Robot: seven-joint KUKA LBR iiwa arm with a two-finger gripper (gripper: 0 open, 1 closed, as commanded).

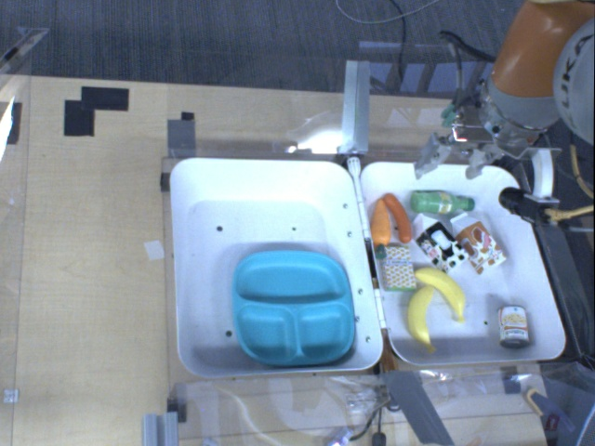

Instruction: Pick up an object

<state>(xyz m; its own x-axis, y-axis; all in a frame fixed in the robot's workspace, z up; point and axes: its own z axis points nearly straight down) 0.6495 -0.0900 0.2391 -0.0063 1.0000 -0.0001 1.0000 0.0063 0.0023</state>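
Hovering over the right bin's (pixel 548 328) far edge, the gripper (pixel 456 160) has its fingers spread apart, gripping nothing; just below it the green bottle (pixel 442 203) lies beside the carrot (pixel 380 223).

even, fairly bright overhead light is falling across the pale worktop (pixel 84 277), and a white glare patch is blooming at the far rim of the left bin (pixel 270 170) beside the metal post (pixel 356 105). soft, short shadows are sitting under the blue tray (pixel 293 307) and the banana (pixel 433 303), while the dark floor at the top is staying dim. the picture is looking slightly soft and grainy, with small labels blurring beyond reading.
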